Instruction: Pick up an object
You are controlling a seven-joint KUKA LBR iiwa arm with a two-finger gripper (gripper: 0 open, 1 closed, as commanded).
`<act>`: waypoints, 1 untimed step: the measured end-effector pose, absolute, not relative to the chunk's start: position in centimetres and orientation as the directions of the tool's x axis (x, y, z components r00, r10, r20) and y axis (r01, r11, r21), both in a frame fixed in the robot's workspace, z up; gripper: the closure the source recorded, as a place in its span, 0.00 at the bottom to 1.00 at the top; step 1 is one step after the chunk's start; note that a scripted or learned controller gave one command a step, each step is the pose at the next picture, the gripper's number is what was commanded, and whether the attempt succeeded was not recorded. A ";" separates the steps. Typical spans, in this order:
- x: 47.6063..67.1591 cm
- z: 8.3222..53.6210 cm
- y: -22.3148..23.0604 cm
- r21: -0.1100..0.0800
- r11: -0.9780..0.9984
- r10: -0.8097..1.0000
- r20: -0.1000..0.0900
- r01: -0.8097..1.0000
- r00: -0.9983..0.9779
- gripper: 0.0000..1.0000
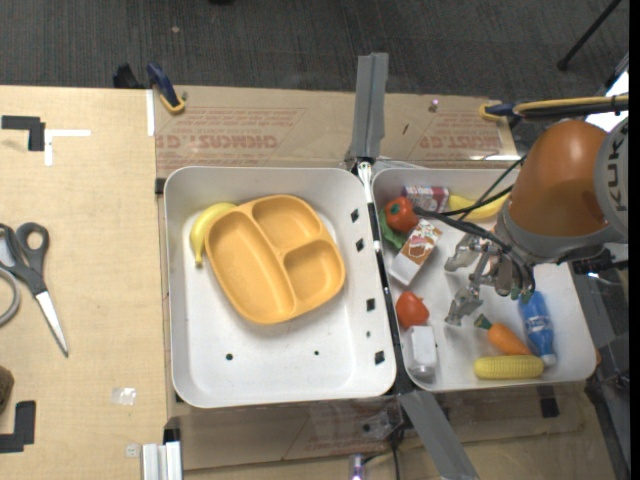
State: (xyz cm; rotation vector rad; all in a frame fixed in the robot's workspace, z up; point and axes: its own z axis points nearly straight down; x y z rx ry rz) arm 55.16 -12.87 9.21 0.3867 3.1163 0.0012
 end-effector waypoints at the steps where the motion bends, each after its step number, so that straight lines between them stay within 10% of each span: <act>1: 53.0 9.2 -17.4 0.000 0.971 0.240 -0.002 0.240 -0.971 0.00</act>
